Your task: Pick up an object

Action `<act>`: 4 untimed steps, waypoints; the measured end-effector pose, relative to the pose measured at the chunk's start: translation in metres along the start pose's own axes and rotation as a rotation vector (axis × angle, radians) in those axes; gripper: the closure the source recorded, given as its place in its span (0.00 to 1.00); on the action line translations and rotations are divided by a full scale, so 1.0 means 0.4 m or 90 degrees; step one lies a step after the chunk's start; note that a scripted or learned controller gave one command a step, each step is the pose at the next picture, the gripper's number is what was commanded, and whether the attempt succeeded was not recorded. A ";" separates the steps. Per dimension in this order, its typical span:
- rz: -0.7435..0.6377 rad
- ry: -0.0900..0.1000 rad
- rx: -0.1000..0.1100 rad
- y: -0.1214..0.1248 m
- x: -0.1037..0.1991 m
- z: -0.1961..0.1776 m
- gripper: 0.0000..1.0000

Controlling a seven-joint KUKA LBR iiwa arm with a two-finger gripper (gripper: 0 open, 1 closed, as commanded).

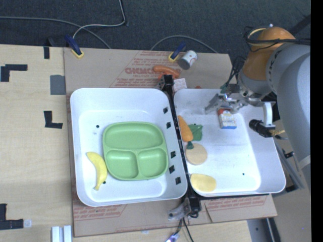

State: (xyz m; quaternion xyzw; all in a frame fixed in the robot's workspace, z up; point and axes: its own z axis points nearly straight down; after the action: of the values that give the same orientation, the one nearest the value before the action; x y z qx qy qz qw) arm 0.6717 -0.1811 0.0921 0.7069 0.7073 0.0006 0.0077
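Nearest the camera, along the lower edge of the right bin [267,178], a pale yellow oval object [203,182] is lying against the front wall, close to the divider between the two bins. Just behind it, a tan round disc [196,154] is resting flat on the bin floor, and beyond that a toy carrot [184,128] with a green leafy top [196,132] is leaning along the same inner wall.

In the left bin [83,115], a yellow banana [98,168] is lying near the front left corner, just beside a green divided plate [135,150] that is sitting flat in the middle of that bin, its three compartments facing up.

Farther back in the right bin, a small box [227,120] with red, white and blue markings is standing on the floor. The gripper [225,100] is hanging right over it, reaching in from the right under the grey arm [295,79] with its orange band [265,52]. Its fingers are appearing spread apart above the box, with nothing pinched between them.

Beyond the bins, on the cardboard sheet [101,67], an orange-red elongated object [166,70] and a small grey cylinder [187,59] are lying near the back edge, with a blue and yellow clamp [73,46] gripping the far left corner
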 end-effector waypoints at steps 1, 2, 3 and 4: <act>-0.002 0.005 0.000 0.002 -0.029 0.003 0.00; -0.001 0.002 -0.002 0.002 0.085 -0.001 0.00; 0.000 0.005 0.006 -0.007 0.039 0.016 0.00; -0.001 0.005 0.006 -0.006 0.040 -0.010 1.00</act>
State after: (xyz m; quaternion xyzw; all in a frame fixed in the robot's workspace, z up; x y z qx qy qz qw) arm 0.6694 -0.1650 0.0959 0.7064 0.7078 0.0001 0.0020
